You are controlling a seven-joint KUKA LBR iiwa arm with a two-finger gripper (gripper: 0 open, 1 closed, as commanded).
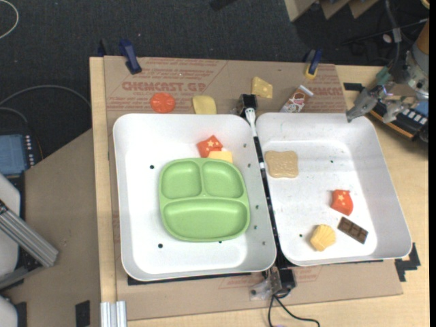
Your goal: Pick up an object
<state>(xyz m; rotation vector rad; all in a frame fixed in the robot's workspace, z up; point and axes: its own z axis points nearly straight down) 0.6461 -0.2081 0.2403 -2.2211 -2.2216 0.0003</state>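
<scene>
hovering beyond the right bin [381, 182], gripper [361, 106] empty.

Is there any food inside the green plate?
No, it is empty. The green plate in the left bin shows three bare sections. The red piece and yellow piece lie just beyond its far rim.
</scene>
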